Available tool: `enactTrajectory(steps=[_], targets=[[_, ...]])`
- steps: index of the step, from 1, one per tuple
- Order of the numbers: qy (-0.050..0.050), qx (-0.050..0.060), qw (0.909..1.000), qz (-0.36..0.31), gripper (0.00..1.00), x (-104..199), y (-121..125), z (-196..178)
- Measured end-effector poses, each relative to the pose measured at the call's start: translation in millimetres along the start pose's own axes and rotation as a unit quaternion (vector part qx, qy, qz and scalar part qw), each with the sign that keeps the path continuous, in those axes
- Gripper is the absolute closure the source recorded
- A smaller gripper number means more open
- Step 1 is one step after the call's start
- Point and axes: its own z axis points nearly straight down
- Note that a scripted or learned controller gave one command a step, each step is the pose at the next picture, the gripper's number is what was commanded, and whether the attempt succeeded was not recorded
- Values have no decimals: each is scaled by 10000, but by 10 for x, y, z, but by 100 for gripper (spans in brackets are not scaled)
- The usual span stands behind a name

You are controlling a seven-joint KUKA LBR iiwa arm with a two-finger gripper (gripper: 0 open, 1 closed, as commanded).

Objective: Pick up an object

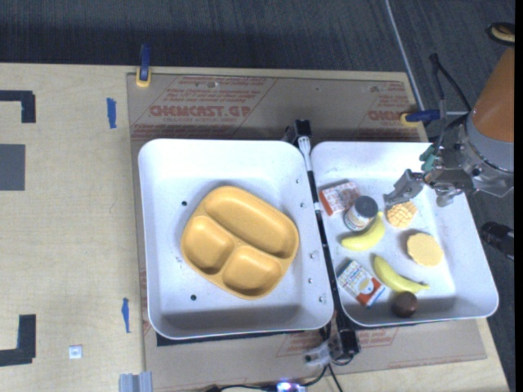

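Observation:
My gripper (423, 191) hangs over the back of the right bin (482, 288), open, with nothing between its fingers. Its left finger (400, 189) is just above a small waffle-patterned biscuit (400, 214). Near it lie a small jar (360, 211), a red and white packet (337, 196), two bananas (364, 235) (398, 276), a round orange-yellow disc (425, 249), a small carton (359, 280) and a dark brown ball (404, 304).
The left bin (159, 178) holds a yellow divided plate (239, 240). The arm with its orange band (497, 109) comes in from the right edge above the right bin. Blue clamps (144, 60) sit at the bench's back edge.

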Motion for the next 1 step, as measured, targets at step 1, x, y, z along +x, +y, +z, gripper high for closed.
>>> enactTrajectory(steps=[1], targets=[[-6, -8, 10000, 7, 0, -449, -192, 766]])
